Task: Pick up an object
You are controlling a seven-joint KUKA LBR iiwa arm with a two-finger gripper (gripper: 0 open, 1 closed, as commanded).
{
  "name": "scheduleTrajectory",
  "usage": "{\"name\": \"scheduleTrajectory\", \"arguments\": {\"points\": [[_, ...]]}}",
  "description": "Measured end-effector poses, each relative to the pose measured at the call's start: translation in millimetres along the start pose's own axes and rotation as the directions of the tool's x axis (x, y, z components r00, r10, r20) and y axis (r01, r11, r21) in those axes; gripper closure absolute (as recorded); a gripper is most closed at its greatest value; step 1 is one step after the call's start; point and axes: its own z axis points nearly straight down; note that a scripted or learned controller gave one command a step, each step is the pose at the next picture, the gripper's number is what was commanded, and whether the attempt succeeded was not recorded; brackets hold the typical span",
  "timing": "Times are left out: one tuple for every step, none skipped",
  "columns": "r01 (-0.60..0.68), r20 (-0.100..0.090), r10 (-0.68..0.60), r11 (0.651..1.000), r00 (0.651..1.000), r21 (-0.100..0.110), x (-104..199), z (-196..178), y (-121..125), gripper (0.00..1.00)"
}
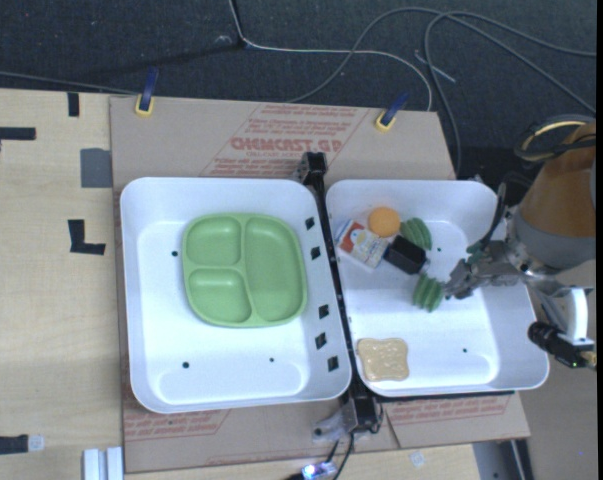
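Seen from above: two white bins side by side on cardboard (281, 133) printed in red, the lettering too blurred to read for sure. Left bin (146, 298) holding a green divided plate (246, 269). Right bin (481, 363) holding a small carton (356, 244) with unreadable red print, an orange ball (384, 220), a black block (404, 257), two green pieces (427, 291), a toast slice (383, 359). Gripper (464, 280) low in the right bin, just beside the lower green piece; open or closed — cannot tell.
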Motion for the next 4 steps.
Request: {"name": "scheduleTrajectory", "arguments": {"points": [[0.0, 0.001, 0.0, 1.0, 1.0, -0.001, -8.3, -59.2, -0.7, 1.0], [0.0, -0.001, 0.0, 1.0, 1.0, 0.003, -8.1, -73.5, -0.1, 1.0], [0.003, -0.001, -0.003, 1.0, 1.0, 0.003, 44.7, -80.4, 15.4, 1.0], [0.003, -0.002, -0.003, 1.0, 1.0, 0.004, 98.4, -86.8, 25.8, 1.0]]}}
